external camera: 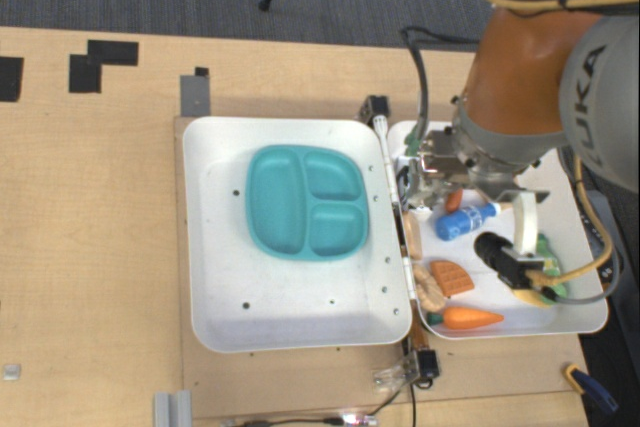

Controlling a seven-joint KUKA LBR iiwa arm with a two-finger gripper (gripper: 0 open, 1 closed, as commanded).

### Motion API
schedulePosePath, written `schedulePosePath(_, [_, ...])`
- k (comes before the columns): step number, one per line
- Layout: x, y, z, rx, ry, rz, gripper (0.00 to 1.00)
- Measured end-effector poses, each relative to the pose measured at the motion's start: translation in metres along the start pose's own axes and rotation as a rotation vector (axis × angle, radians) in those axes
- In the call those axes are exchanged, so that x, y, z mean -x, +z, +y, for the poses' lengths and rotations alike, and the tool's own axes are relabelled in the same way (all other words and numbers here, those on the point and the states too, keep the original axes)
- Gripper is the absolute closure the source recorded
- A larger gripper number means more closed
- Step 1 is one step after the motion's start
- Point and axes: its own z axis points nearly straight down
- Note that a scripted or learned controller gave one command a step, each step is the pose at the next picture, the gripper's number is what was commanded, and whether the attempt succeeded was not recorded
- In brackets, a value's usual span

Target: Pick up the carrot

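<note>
Because the thick grey and orange wrist hangs over it, the gripper [428, 177] shows as little more than some metal parts. Whether it is spread or pressed together I cannot tell, and I see nothing held in it. It stands low in the bin on the view's right [590, 315], close to that bin's left wall.

Just beside the gripper, on its camera side and a little to the view's right, is a small orange piece [453, 200]. A blue bottle [463, 221] with a white cap lies on its side next to that piece. Whether either one touches the gripper is not clear.

Further from the gripper toward the camera lies an orange waffle-like piece [450, 278], with a pale brown thing [430, 291] against its left side.

Still further from the gripper lies the carrot [472, 319]. It is flat on the bin floor along the near wall, its thin end pointing to the view's right. It is well apart from the gripper, with the waffle-like piece between them.

To the view's left of the gripper, across the wall, is the other white bin [210, 315] with a teal divided plate [305, 202] in its middle.
</note>
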Motion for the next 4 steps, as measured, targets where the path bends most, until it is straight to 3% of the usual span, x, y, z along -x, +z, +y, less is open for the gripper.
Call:
schedulePosePath(1, [0.0,0.001,0.0,-0.002,-0.001,0.0,0.0])
schedulePosePath(2, [0.056,0.032,0.0,-0.005,0.004,-0.002,0.0])
schedulePosePath(3, [0.009,0.113,-0.018,-0.014,0.028,0.002,0.0])
schedulePosePath(4, [0.061,0.01,-0.023,0.005,-0.032,-0.002,0.0])
